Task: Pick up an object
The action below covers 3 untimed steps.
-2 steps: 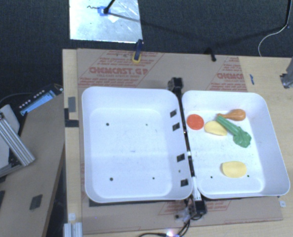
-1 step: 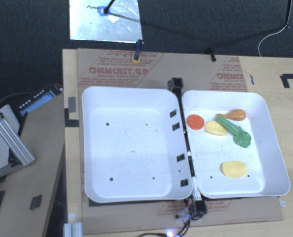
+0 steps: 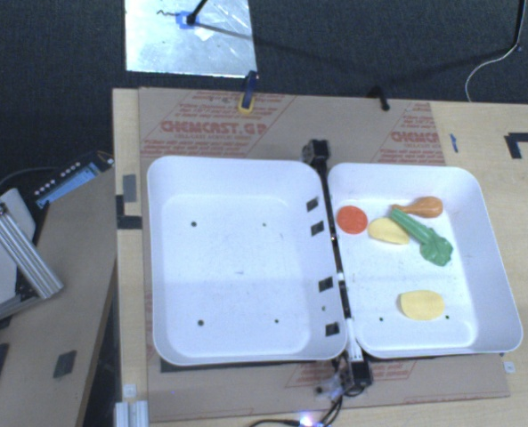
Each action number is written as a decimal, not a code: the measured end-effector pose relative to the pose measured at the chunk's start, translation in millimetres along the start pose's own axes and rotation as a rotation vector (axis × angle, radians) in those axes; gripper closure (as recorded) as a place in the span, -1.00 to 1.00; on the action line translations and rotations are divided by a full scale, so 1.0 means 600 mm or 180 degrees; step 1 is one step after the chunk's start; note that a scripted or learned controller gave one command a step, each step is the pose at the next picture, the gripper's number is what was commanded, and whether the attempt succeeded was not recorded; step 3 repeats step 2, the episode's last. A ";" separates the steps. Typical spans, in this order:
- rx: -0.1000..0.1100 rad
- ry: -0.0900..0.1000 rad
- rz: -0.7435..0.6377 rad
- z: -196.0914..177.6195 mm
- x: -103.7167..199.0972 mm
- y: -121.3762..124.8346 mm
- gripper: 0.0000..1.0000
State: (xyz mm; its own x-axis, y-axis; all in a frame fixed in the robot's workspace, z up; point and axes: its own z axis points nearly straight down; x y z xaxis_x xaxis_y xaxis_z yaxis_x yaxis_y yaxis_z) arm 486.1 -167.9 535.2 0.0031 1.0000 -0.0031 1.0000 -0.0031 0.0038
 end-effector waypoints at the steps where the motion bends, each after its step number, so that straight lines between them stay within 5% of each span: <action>1: -0.0001 0.0000 -0.0005 0.000 -0.067 0.001 1.00; 2: 0.0040 0.0023 -0.0044 0.196 0.052 0.000 1.00; 3: 0.0040 0.0023 -0.0044 0.196 0.052 0.000 1.00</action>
